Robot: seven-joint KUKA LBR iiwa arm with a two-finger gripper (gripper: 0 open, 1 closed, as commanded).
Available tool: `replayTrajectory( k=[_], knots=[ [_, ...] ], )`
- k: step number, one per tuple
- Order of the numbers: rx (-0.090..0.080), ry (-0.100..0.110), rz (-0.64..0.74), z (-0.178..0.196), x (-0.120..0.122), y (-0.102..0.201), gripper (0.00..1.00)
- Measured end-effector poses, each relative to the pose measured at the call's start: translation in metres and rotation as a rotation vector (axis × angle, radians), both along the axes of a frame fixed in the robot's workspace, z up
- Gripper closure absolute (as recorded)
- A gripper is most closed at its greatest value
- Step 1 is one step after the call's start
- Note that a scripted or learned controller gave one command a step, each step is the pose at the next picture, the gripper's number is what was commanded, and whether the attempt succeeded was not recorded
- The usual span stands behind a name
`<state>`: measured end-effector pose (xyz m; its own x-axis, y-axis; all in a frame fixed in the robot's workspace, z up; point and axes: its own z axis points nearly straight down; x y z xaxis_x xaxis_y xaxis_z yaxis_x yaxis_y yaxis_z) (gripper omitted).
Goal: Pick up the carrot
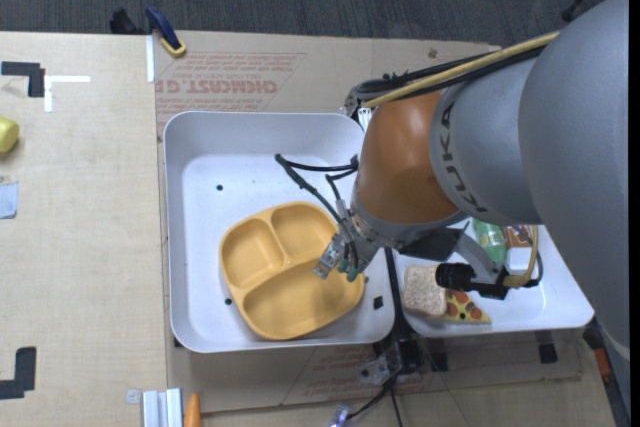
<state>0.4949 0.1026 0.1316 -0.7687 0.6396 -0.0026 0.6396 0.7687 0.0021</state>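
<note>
– Pale cardboard-topped bench, shallow white plastic left bin (pixel 185 215) beside its twin.
– Grey two-finger gripper (pixel 338 261) low over round yellow divided plastic plate (pixel 270 285), right rim.
– Clenched or released?
– Cannot tell.
– Carrot's whereabouts?
– Cannot tell either.

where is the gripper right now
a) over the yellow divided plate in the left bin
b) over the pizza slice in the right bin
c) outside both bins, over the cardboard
a: the gripper hangs at the right edge of the yellow divided plate, inside the left bin.
</note>
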Motion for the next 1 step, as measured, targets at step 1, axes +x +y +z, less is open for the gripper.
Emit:
replayTrajectory(
  k=[1],
  knots=[
    [-0.001,0.002,-0.274,0.0302,-0.0160,0.0022,1.00]
  ],
)
